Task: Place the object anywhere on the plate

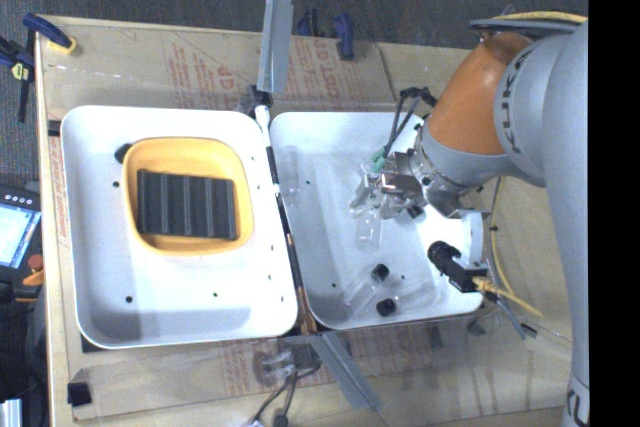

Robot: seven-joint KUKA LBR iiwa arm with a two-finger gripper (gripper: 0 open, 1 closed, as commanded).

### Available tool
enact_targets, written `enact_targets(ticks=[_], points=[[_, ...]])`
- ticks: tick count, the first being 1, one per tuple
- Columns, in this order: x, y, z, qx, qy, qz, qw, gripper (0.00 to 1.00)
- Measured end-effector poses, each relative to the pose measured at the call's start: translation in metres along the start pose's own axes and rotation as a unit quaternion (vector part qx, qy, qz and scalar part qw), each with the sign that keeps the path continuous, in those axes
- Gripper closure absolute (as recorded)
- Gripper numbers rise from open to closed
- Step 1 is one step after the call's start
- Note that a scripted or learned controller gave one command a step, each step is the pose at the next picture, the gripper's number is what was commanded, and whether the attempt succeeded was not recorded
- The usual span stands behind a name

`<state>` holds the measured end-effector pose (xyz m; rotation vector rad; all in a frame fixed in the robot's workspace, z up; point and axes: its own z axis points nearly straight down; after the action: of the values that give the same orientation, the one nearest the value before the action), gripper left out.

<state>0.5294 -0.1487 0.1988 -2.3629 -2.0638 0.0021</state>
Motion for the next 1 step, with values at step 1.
enact_targets(ticks=[1], points=[[0.0486, 0.0496, -0.0528, 0.0, -0.001, -0.01, 0.9999, 1.0]])
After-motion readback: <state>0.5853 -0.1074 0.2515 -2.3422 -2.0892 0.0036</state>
